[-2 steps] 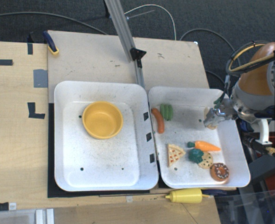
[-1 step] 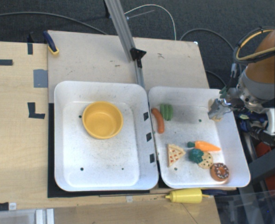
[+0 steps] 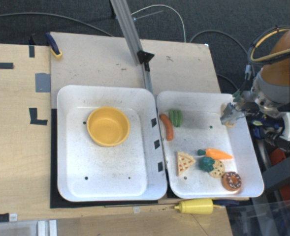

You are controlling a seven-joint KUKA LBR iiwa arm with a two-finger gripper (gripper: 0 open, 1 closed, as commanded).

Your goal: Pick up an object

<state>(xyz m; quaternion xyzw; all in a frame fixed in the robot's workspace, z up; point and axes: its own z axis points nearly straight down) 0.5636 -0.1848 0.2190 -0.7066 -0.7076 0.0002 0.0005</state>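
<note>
Gripper [image 3: 229,115]: hovering over the right bin's [image 3: 243,188] upper right rim, nothing visibly held; grip state unclear from here.
Targets: carrot [image 3: 218,154], pizza slice [image 3: 184,162], donut [image 3: 231,181] clustered low, likely for reach.
Left bin [image 3: 71,181]: yellow bowl [image 3: 108,126].

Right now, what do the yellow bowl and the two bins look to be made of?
The yellow bowl looks like moulded plastic: one even, opaque colour, smooth matte wall, soft rounded rim. The left bin and right bin also look like plastic, possibly thin formed sheet: white, rounded corners, raised lips, floors speckled with dark scuffs. Plastic is my best guess, not certain.
</note>
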